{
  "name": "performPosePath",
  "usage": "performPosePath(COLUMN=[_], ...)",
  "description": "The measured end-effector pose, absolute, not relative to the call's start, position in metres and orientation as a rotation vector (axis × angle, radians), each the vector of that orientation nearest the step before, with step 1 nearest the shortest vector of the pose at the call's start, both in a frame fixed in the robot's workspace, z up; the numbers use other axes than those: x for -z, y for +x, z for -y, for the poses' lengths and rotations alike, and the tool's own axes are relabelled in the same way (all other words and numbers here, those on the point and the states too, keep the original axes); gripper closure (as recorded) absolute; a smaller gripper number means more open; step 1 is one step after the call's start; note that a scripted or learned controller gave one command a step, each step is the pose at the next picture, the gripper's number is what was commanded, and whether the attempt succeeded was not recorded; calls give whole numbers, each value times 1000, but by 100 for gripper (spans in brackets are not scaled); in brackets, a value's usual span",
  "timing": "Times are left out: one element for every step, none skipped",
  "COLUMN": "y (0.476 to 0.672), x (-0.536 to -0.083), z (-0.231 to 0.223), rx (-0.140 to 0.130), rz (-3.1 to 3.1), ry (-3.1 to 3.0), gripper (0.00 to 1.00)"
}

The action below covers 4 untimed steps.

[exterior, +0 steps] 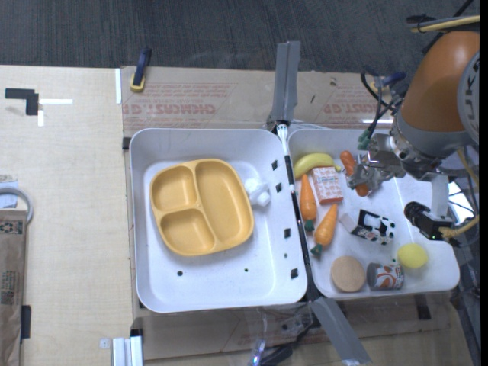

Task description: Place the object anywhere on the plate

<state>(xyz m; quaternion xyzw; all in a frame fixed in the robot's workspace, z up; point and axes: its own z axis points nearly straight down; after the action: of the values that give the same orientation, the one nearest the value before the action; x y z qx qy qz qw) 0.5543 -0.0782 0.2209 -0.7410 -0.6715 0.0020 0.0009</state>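
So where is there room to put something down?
The yellow plate has three bare compartments. Around it, the left bin has open floor in front of the plate, toward its near wall. The right bin is crowded: banana, carrots, box, can and lemon, with the gripper above them.

Fixed overhead; slanted down on bins (145, 204).

smooth matt plastic plate (202, 206), glossy white bins (152, 280).
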Motion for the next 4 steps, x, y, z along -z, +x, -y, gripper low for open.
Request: performPosePath(y=[603, 633, 584, 572], x=[-221, -190, -184, -125], z=[27, -52, -110, -115], rx=[-5, -6, -8, -7], rz=[2171, 2133, 2186, 2431], ry=[-2269, -2305, -2254, -1985], gripper=[100, 100, 100, 100])
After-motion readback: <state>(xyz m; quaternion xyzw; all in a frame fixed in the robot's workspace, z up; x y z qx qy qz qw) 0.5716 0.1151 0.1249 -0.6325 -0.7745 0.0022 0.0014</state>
